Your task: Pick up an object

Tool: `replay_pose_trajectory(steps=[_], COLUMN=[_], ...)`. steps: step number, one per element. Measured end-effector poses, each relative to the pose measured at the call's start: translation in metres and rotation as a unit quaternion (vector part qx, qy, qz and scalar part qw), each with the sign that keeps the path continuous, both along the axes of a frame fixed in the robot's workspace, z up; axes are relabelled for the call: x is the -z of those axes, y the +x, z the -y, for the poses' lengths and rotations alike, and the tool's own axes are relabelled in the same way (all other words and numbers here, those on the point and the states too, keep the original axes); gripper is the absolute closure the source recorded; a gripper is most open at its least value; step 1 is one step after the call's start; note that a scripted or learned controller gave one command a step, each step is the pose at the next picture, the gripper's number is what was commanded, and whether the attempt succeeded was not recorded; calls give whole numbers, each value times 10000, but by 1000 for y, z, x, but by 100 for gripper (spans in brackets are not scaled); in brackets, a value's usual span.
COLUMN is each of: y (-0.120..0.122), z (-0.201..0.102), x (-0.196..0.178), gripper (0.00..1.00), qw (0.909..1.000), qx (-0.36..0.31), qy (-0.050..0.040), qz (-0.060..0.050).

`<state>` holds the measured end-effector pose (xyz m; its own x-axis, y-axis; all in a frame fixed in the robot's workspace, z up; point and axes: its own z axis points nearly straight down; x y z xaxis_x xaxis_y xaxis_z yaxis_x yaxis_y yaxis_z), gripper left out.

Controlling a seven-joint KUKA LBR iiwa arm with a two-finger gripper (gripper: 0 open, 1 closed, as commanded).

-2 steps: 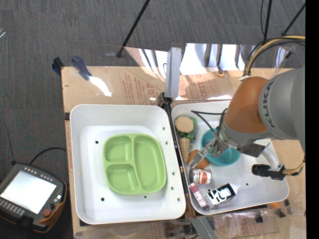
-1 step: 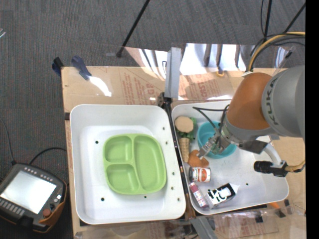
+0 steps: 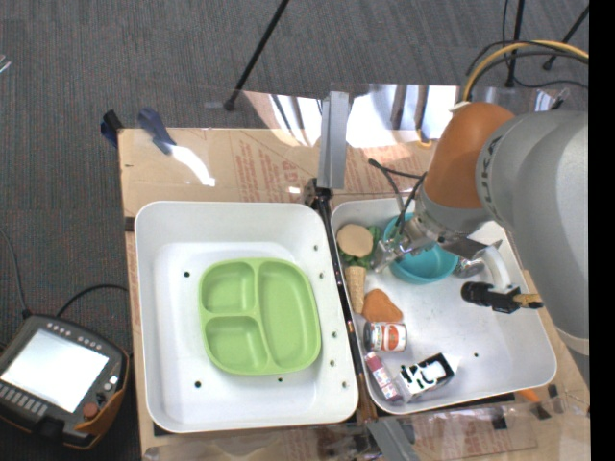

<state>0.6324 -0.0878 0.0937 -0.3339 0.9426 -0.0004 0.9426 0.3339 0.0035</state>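
Right bin (image 3: 519, 353) holds the pickable clutter: one teal bowl (image 3: 428, 262), one small can (image 3: 386, 335), one orange wedge (image 3: 381, 305), one tan round piece (image 3: 354, 240), one black-and-white box (image 3: 428, 374). Gripper (image 3: 396, 250) sits at the bowl; its opening can't be made out. Left bin (image 3: 163, 305): one green divided plate (image 3: 259, 315). Cardboard-topped bench (image 3: 240, 161), grey carpet (image 3: 115, 46).

A single grey robot arm (image 3: 543, 219) enters from the right, bulky and angled downward over the right bin (image 3: 533, 358); an orange band (image 3: 461, 157) wraps it above the wrist; its gripper (image 3: 396, 251) reaches low into the bin's upper left part; the fingertips are too cluttered to make out.
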Motion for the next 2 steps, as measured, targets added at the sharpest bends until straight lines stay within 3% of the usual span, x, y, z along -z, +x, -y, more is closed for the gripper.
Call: replay_pose_trajectory(steps=[1, 2], y=[10, 7], z=[-49, -52], x=[-158, -158], gripper=[100, 100], qw=[10000, 10000], qx=[4, -33], qy=[-4, -11], qz=[45, -51])
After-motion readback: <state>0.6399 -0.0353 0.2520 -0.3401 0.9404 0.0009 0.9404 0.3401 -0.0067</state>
